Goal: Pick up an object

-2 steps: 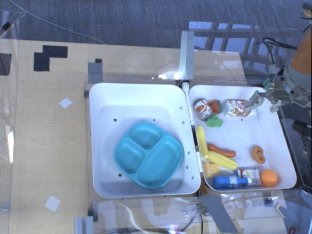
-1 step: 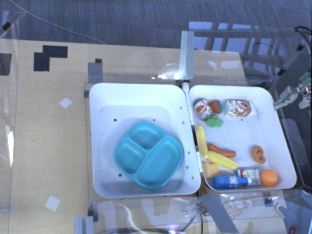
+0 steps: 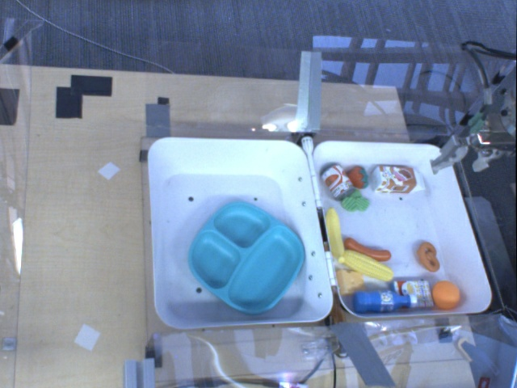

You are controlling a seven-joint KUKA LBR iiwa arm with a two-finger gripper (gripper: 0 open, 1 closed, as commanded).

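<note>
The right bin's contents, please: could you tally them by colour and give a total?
Yellow: 3, banana, corn cob, cheese wedge
Orange: 3, orange, pretzel, hot dog
Green: 1, broccoli
Blue: 1, bottle
Red-and-white: 2, can, packet
Total: 10

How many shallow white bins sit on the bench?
2: left shallow white bin holding a blue sectioned plastic plate; right shallow white bin holding toy food. None seem hidden.
</note>
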